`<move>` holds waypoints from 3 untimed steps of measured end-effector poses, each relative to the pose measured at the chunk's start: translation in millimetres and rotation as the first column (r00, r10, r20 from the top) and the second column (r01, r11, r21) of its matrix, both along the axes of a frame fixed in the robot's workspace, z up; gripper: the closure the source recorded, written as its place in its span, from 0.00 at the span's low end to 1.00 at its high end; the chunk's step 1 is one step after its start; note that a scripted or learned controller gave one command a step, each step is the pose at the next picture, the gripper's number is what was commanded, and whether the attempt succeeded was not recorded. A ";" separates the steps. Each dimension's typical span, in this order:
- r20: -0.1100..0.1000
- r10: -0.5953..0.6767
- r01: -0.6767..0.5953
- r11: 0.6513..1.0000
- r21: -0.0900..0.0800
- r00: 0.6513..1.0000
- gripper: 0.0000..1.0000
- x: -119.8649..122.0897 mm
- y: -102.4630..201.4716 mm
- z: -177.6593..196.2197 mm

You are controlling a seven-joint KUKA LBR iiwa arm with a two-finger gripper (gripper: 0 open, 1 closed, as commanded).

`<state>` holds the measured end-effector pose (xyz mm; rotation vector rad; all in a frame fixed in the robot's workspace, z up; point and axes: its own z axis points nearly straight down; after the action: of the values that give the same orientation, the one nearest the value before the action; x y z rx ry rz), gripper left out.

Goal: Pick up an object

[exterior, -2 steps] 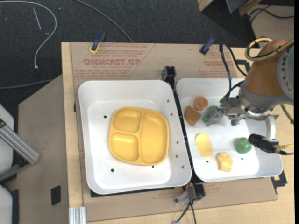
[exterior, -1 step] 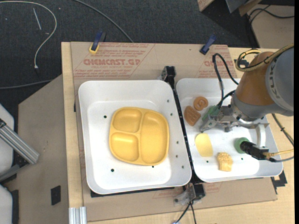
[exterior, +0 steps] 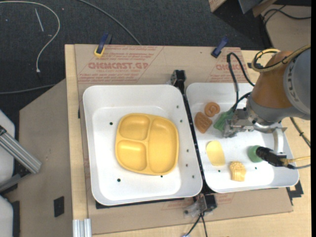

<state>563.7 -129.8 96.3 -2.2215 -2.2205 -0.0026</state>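
While the grey arm [exterior: 296,88] reaches in from the right of the frame, its gripper [exterior: 231,126] sits low over the right-hand white bin [exterior: 276,179], right beside a green piece [exterior: 220,121]; whether the gripper is apart or closed on anything cannot be told from this angle. Left of the green piece lie a brown oblong item [exterior: 202,122] and a round brown disc [exterior: 212,108]. Lower in the same bin rest a pale yellow piece [exterior: 215,153], a yellow corn-like piece [exterior: 237,171] and a second green item [exterior: 253,153]. A yellow divided plate [exterior: 147,143] lies in the left bin [exterior: 98,102].
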 end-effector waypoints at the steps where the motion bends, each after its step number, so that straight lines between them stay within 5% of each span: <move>1: 0.003 0.001 -0.001 1.000 -0.002 1.000 1.00 -1.9 0.8 43.5; 3: 0.005 0.002 -0.002 1.000 -0.003 1.000 1.00 1.0 1.0 134.0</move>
<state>564.7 -128.8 230.3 -2.2234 -2.2261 -0.0050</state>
